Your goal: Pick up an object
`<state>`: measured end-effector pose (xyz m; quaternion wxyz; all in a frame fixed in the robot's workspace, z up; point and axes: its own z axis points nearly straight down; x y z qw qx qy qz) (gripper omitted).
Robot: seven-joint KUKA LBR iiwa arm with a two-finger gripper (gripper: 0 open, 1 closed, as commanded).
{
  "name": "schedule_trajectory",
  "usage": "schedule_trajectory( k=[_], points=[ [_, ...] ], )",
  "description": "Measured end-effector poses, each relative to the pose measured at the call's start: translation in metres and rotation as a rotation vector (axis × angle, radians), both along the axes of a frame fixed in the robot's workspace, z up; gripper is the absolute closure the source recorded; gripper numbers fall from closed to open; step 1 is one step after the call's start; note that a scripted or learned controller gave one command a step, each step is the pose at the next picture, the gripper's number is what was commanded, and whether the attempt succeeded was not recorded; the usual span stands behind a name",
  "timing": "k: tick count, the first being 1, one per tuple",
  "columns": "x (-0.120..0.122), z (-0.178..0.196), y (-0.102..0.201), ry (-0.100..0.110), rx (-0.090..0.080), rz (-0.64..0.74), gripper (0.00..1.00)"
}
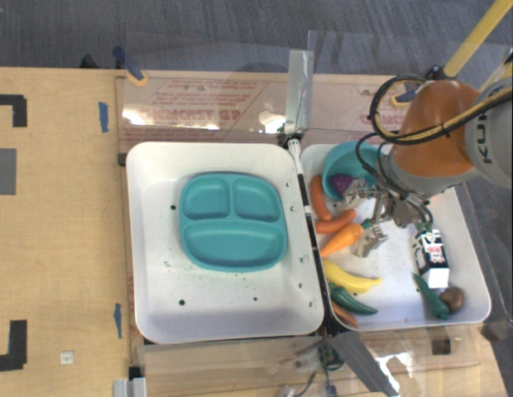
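**Tool low in crowded right bin, grip state unclear**

Left bin [149,222]: smooth white plastic, holds a glossy teal divided plate [233,222]. Right bin [397,281]: teal bowl [343,160], tapered orange carrots [341,238], curved yellow banana [352,279]. All look like slick rounded plastic, packed close. Tool [374,231] sits just beside the lower carrot; can't tell if wide or narrow, nothing visibly held. Risk: the rounded carrot squirts out, or a neighbour gets nudged.

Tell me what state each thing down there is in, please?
Teal divided plate: right way up in the left bin, compartments empty.
Teal bowl: in the right bin, partly behind the arm, something purple inside.
Orange carrots: lying flat by the bin's left wall.
Yellow banana: lying flat, untouched.
End effector: low over the right bin, beside the carrots; grip unclear.
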<state>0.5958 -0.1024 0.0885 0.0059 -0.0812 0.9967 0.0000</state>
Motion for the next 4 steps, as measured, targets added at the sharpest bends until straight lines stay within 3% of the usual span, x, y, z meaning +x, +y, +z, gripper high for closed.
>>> schedule_trajectory(
  k=[1,2,3,4],
  points=[
    [-0.016,0.000,0.008,-0.003,0.000,-0.146,0.00],
    [-0.086,0.001,0.006,-0.004,0.001,-0.270,0.00],
    [0.035,-0.003,-0.017,0.065,0.004,-0.322,0.00],
    [0.023,-0.002,-0.001,0.028,-0.001,-0.597,0.00]
  ],
)
